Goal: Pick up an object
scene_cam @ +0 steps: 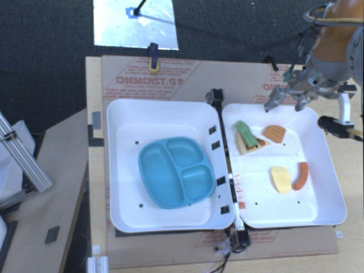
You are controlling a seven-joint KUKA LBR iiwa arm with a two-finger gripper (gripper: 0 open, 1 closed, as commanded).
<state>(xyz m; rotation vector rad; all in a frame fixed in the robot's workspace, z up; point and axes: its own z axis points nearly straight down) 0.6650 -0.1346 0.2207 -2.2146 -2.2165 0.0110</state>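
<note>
Gripper (pixel 288 99) hangs over the far rim of the right bin (pixel 330 175), with its 2 fingers spread apart and nothing between them. Below it and toward the near side, the candidates lie on the bin floor: a green piece (pixel 245 132) resting on what looks like a tan slice (pixel 252 145), though the view is too coarse to be sure what that slice is; an orange-brown wafer (pixel 274 133) just beside them; and, nearer the camera, a yellow wedge (pixel 280 179) with a small sausage (pixel 300 176) close alongside. The left bin (pixel 122 152) holds a blue divided tray (pixel 176 172).

Nothing has been picked yet, so the risks lie in the descent. Coming straight down from here, the fingers would likely strike the bin's rim or bare floor, missing every item. The flat wafer and wedge offer little height to grasp, so the fingers may slide off. The green piece could slip off its base, and the wedge-sausage pair sits close enough that 1 finger could knock its neighbour.
</note>
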